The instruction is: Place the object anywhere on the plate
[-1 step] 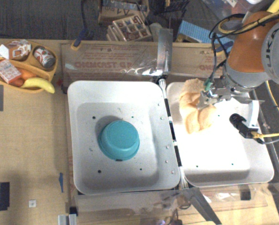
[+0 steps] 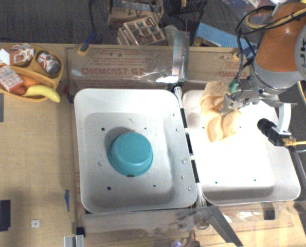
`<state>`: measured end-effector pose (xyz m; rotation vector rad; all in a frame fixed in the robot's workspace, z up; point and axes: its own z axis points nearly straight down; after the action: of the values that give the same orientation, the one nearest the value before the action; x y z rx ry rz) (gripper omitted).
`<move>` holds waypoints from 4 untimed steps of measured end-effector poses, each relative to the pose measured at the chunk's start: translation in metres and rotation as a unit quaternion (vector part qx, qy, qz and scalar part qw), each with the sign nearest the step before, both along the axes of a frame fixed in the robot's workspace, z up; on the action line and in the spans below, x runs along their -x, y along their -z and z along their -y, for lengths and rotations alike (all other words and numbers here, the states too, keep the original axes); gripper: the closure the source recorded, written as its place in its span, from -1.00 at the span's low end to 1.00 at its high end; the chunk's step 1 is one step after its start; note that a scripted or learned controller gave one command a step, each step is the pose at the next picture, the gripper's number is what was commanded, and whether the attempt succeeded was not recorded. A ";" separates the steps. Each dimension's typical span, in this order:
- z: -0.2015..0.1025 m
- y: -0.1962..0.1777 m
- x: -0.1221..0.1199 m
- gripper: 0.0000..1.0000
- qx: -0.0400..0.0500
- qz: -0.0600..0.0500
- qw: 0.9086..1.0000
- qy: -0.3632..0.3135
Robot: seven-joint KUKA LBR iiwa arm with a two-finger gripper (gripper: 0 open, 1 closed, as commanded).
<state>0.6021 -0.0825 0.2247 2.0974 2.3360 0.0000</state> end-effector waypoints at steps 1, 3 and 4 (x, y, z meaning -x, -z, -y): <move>-0.050 -0.009 0.017 1.00 -0.001 -0.001 0.980 -0.199; -0.135 -0.021 0.058 1.00 0.000 -0.001 0.827 -0.563; -0.174 -0.008 0.069 1.00 0.000 0.000 0.746 -0.666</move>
<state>0.5326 0.0915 0.2324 0.0075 3.1407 0.0023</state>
